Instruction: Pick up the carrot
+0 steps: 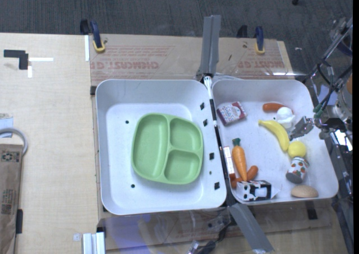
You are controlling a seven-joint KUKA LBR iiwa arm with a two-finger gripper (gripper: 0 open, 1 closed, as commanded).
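Note:
The carrot (240,159), orange with a green top, lies in the right bin (263,91) near its lower left, pointing along the bin's left wall. A shorter orange piece (252,172) rests against its lower end. My gripper (301,127) hangs over the right side of the same bin, beside the banana (277,133) and just above the yellow lemon (297,149). It is well to the right of the carrot and not touching it. Nothing is visibly held.
The right bin also holds a red packet (231,112), an orange-red sausage shape (273,107), a white lump (284,114), a small figure (297,170), a tan roll (304,192) and a cow-patterned box (252,190). A green divided plate (167,148) lies in the left bin (112,135).

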